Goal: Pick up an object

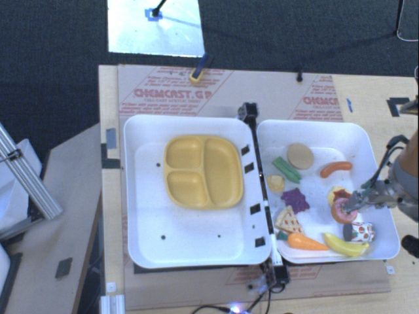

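- The counter is of light wood and carries two white bins side by side on a sheet of cardboard with red print.
- The left bin holds a yellow tray with three compartments, which lies flat near the middle of the bin.
- The right bin holds many small toy foods.
- The arm comes in from the right edge, over the right wall of the right bin.
- The end effector is low over the right part of the right bin, just at a pink ring. Whether it is wide, narrow or holding something, I cannot tell, because the picture is too blurred there.
- A round tan cookie lies at the back of the right bin, and a green piece is just in front of it.
- A red sausage lies to the right of the cookie, apart from it.
- A banana lies along the front wall, and a carrot lies to its left.
- A purple piece is near the middle of the bin, with a small pale yellow piece behind it on the left.
- A waffle slice is between the purple piece and the carrot.
- A small white can lies just above the banana, close to the ring.
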Robot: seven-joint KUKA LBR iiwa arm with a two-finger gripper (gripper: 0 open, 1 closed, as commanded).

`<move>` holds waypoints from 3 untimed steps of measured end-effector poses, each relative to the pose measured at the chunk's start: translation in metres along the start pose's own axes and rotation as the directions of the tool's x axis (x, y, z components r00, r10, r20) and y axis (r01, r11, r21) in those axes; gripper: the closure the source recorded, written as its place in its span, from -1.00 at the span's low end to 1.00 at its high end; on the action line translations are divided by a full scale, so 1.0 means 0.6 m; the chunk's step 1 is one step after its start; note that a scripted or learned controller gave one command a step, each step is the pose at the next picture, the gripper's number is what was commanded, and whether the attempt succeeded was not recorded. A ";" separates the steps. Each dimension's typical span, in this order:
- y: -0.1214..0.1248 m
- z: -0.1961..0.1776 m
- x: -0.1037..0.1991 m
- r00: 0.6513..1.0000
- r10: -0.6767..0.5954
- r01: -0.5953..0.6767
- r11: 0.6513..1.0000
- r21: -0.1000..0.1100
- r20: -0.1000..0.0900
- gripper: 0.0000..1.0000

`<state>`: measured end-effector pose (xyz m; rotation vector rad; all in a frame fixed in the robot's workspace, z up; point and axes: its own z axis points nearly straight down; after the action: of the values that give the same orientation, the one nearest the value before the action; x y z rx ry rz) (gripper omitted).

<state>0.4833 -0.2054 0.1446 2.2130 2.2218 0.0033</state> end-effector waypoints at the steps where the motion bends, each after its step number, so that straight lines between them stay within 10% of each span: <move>1: 0.009 -0.073 0.001 1.000 -0.001 0.001 1.000 -0.001 0.000 1.00; 3: 0.010 -0.128 0.099 1.000 -0.006 0.006 1.000 0.004 -0.004 1.00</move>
<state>0.4887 -0.1457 0.2211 2.2107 2.2319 0.0041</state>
